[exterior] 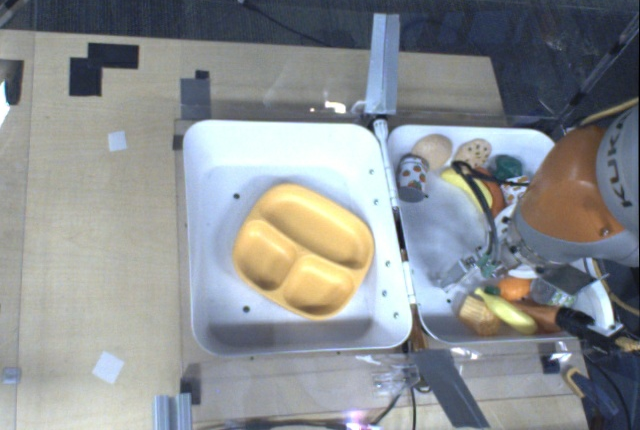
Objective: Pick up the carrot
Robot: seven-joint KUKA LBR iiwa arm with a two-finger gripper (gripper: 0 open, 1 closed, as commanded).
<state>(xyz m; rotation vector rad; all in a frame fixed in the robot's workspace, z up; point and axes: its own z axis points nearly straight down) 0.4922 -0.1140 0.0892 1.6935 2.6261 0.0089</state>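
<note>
The gripper [470, 270] hangs low in the right bin [432, 303], near the carrot [538, 315]; its opening I cannot tell

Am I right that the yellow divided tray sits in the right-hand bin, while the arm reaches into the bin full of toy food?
Not quite. The camera view shows the yellow divided tray lying in the left bin, not the right. The rest holds: the arm reaches into the right bin, the one with the toy food.
</note>
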